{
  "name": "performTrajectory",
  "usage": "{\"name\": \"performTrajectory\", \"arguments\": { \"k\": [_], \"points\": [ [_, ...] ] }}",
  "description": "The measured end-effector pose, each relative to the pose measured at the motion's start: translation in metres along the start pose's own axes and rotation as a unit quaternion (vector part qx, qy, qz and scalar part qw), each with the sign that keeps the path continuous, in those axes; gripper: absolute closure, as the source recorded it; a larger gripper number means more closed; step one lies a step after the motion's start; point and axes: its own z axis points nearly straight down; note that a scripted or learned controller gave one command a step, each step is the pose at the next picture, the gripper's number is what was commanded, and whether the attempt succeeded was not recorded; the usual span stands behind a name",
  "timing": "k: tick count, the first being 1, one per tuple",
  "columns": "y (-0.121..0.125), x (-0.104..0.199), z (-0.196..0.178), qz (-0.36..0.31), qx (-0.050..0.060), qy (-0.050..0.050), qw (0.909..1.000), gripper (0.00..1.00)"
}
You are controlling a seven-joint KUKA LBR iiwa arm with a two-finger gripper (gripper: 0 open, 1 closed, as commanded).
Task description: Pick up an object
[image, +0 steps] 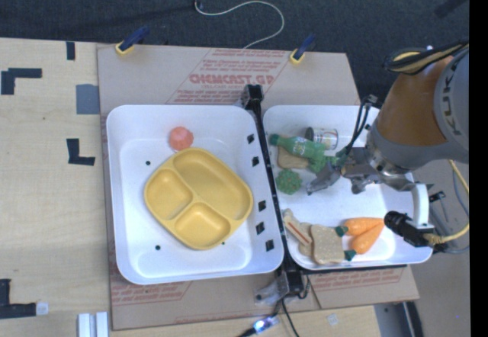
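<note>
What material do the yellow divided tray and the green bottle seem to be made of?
Yellow divided tray: probably moulded plastic, matte, with uniform colour and soft rounded edges. Green bottle: likely glossy plastic or glass; it shows a shine and a label, but the view leaves it open.

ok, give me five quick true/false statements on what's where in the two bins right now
1. The yellow divided tray lies in the left bin. True.
2. The small pink-orange ball sits inside one of the tray's compartments. False: it lies on the bin floor, just beyond the tray's far edge.
3. The two toy carrots are in the right bin, near its front right corner. True.
4. The green bottle stands upright. False: it lies on its side.
5. The gripper hangs over the left bin. False: it is over the right bin, near the bottle and the broccoli piece.
</note>
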Motion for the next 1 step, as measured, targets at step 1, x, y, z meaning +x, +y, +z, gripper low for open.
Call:
{"name": "performTrajectory", "arguments": {
  "k": [1],
  "points": [
    [-0.0031,0.0028,0.0439,0.0,0.0,0.0,1.0,0.0]
  ]
}}
